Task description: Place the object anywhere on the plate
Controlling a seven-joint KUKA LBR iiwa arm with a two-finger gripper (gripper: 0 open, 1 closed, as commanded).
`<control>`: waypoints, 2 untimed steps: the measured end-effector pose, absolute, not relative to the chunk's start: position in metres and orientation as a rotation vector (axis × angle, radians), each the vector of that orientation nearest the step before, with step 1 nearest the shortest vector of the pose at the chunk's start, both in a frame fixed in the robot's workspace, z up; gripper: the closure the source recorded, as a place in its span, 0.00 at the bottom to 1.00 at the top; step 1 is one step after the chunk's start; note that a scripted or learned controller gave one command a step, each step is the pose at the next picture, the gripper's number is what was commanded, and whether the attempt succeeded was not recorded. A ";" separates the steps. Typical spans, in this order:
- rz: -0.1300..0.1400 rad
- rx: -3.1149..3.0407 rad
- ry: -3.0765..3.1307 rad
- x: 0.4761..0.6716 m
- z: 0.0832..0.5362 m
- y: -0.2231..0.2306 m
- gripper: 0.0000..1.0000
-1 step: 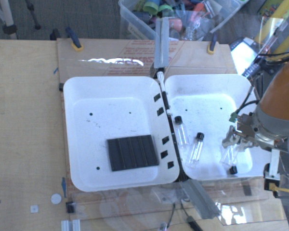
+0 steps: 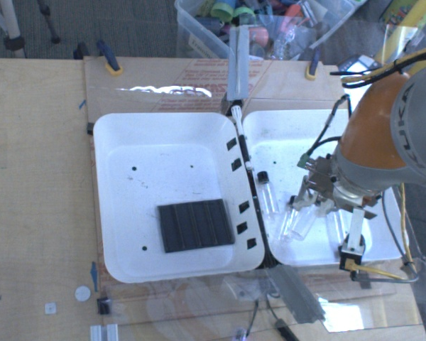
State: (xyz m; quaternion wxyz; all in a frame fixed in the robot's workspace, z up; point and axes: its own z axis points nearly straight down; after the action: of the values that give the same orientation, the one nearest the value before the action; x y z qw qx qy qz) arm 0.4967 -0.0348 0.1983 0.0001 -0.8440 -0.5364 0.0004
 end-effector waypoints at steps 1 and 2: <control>0.000 -2.518 -1.879 0.522 0.184 0.033 1.00; 0.004 -2.793 -1.437 0.500 0.232 0.101 1.00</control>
State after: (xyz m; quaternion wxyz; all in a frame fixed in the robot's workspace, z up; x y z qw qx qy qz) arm 0.4995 0.1006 0.2316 0.0001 -0.8892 -0.4575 0.0013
